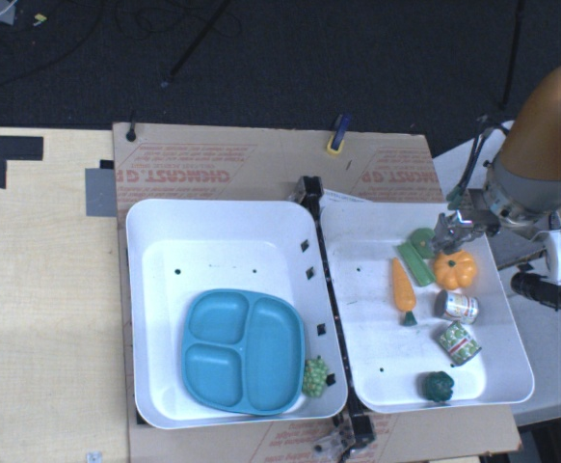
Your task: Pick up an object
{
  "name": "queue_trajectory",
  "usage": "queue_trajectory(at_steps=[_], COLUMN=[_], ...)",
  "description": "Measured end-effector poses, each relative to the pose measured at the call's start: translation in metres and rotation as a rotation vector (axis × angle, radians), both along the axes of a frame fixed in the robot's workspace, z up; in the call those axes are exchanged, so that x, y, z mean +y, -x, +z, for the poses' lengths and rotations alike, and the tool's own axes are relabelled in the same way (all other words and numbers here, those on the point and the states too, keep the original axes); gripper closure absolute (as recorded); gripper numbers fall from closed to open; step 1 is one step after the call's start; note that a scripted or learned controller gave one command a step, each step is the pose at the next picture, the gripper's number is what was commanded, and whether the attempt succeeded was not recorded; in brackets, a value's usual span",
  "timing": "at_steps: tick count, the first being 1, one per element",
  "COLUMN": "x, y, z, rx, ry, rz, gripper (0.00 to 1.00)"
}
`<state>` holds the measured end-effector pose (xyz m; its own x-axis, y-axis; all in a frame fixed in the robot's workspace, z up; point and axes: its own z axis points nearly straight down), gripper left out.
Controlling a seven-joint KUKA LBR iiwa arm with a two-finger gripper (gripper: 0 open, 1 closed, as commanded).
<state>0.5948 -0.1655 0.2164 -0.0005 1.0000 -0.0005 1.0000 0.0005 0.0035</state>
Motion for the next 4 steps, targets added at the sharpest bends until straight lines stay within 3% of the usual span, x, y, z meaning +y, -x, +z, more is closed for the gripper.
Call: queue_trajectory(at_steps=[1, 2, 3, 4], x=[-0.001, 0.057, 0.115, 0.161], y=[0.0, -0.017, -0.017, -0.037], z=[0.012, 0.004, 0.002, 0.001], rx=[0.003, 0.005, 0.007, 0.004], ry=[-0.001, -0.003, -0.004, -0.002], rz=[0.001, 0.004, 0.004, 0.004], gripper=[1.0, 1.0, 1.0, 1.0])
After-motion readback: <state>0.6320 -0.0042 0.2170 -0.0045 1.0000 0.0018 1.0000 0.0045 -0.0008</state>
